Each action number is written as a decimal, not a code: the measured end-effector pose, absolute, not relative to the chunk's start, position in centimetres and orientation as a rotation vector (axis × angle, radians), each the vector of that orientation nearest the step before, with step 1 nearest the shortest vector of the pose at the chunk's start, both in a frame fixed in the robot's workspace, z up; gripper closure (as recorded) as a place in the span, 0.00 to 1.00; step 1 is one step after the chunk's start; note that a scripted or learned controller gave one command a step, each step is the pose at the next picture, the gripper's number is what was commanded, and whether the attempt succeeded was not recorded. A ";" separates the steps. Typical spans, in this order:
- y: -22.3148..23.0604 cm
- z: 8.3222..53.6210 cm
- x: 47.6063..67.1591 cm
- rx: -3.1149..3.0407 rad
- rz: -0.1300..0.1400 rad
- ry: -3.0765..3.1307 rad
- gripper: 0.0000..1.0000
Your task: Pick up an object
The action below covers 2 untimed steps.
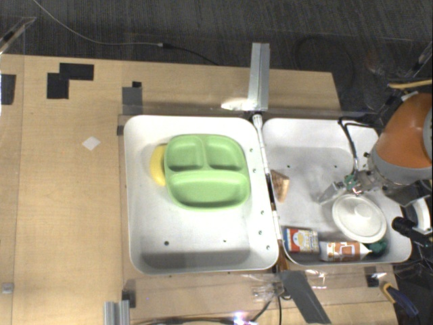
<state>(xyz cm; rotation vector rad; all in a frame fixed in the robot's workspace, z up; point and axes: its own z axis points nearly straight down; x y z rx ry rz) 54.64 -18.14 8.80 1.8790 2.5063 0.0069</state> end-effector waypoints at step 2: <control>-8.8 8.8 60.4 1.766 0.008 2.588 0.00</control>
